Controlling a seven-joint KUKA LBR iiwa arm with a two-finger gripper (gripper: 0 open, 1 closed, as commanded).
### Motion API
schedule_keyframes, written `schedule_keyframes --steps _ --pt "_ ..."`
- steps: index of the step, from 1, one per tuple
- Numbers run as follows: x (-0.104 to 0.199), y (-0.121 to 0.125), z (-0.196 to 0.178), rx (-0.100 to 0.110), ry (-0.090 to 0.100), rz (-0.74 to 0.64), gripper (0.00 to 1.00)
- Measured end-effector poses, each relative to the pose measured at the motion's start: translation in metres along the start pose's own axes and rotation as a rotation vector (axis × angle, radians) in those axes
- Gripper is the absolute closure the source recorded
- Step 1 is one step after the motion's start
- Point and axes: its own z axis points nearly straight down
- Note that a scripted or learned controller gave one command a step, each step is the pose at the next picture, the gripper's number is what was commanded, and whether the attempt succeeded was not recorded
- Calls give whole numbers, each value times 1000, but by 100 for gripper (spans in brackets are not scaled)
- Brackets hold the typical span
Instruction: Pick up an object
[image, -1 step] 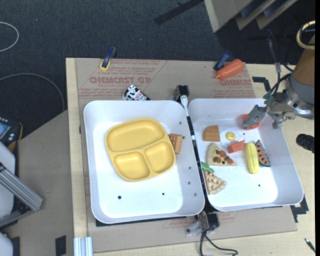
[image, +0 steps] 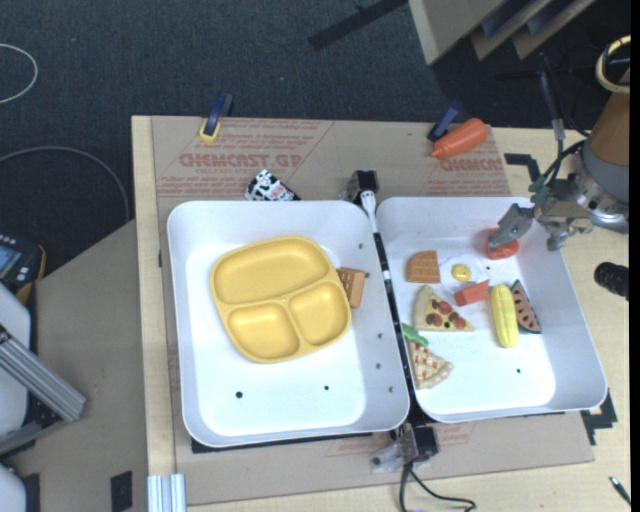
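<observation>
From the right edge of the camera view the arm (image: 605, 150) reaches in low over the right bin (image: 560, 390), its pincer (image: 535, 228) at the bin's far right part. Its fingers stand apart, one just beside a red toy piece (image: 503, 243); whether they grip the piece I cannot tell.

Two white bins sit side by side on the tabletop (image: 300, 150). The left bin (image: 290, 415) holds one yellow divided tray (image: 280, 297) and one brown piece (image: 351, 286) touching it. The right bin holds a toast slice (image: 423, 267), an egg (image: 460, 271), two pizza slices (image: 438, 313), a corn cob (image: 503, 316), a watermelon wedge (image: 524, 307) and a small red piece (image: 472, 294).
</observation>
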Motion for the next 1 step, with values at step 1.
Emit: schedule_keyframes --steps 1 --pt "-1 -4 43 4 1 0 0"
